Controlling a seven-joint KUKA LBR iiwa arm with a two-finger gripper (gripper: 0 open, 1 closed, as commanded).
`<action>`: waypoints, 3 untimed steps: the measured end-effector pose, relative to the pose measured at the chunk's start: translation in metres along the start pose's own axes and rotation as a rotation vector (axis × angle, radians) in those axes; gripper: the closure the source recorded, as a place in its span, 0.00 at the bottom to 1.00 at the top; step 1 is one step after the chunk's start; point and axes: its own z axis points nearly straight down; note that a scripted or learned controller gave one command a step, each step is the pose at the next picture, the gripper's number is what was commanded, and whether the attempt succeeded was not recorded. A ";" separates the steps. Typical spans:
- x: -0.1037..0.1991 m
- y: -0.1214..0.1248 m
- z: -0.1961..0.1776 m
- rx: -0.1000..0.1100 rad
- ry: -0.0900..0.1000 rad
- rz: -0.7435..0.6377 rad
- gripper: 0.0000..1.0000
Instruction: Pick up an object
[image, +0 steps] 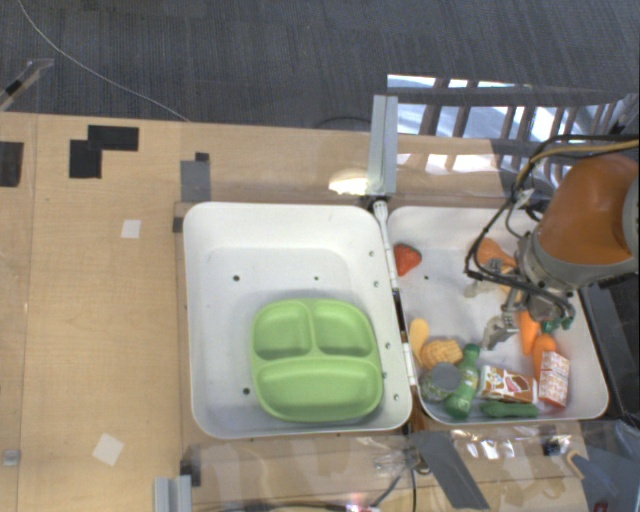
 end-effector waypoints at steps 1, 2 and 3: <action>-0.006 0.001 -0.015 0.004 -0.020 -0.006 1.00; -0.047 0.046 -0.164 -0.001 -0.010 0.114 1.00; -0.045 -0.023 -0.025 -0.004 0.015 -0.123 1.00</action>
